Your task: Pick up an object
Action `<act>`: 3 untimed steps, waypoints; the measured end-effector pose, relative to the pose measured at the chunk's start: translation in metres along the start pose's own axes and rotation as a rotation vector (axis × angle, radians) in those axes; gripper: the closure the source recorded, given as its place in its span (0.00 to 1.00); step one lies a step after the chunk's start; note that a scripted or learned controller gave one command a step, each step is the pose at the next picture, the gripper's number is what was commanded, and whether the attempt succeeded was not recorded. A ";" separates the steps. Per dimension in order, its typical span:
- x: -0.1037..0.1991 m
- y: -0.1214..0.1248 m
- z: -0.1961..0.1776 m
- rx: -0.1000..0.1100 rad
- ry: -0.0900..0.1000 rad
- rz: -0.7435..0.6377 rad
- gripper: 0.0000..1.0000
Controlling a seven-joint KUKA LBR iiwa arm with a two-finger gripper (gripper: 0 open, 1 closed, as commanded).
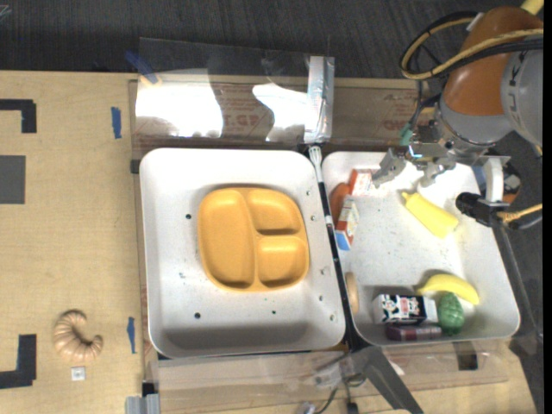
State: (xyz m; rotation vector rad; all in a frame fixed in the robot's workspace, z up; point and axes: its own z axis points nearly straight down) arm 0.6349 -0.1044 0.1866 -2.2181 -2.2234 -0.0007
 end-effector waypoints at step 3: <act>-0.088 -0.102 0.088 -0.001 -0.001 -0.113 0.00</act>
